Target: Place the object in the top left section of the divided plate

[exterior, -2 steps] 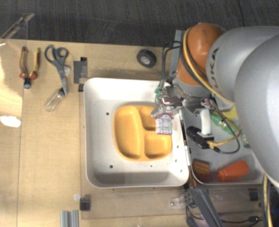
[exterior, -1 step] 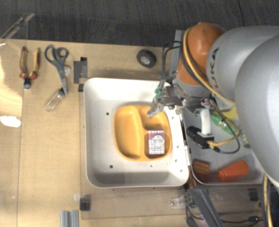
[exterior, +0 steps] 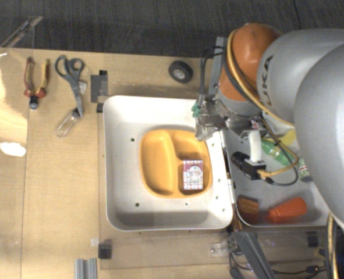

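Where it lies, small patterned packet (exterior: 193,175).

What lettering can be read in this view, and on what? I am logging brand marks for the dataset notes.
"KUKA", running vertically on the grey arm, partly cut off by its curve.
The small card in the yellow divided plate carries print, too small and blurred to read.
Nothing else is legible.

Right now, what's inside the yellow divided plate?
A small purple and white card-like object lies in the lower right section of the yellow divided plate. The large left section looks bare. The gripper and arm cover the plate's upper right corner, so that part can't be checked.
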You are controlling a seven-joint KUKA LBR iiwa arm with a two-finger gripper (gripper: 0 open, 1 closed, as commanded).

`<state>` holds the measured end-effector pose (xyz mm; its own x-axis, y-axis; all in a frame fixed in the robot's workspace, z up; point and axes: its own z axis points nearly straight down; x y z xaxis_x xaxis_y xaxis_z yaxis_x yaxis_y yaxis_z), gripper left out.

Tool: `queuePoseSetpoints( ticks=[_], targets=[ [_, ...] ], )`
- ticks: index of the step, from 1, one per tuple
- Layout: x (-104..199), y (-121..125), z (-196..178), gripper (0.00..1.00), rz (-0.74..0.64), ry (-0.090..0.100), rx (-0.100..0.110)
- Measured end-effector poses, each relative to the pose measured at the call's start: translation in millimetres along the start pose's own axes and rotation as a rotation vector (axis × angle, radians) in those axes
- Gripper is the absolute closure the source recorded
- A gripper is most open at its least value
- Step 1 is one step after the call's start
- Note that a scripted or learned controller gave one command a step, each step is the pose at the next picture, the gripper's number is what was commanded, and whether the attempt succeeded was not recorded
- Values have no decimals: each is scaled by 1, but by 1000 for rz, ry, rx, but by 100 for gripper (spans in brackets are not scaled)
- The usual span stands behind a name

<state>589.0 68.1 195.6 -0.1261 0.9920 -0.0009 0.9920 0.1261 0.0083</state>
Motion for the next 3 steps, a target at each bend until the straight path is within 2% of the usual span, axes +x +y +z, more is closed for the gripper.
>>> queuePoseSetpoints(
  ticks=[1, 2, 3],
  targets=[
    [-81, -23, 10, 100, 229, 0, 5],
    [-163, -30, 105, 100, 224, -4, -6],
    [-215, -55, 105, 100, 299, -4, -7]
  ],
)
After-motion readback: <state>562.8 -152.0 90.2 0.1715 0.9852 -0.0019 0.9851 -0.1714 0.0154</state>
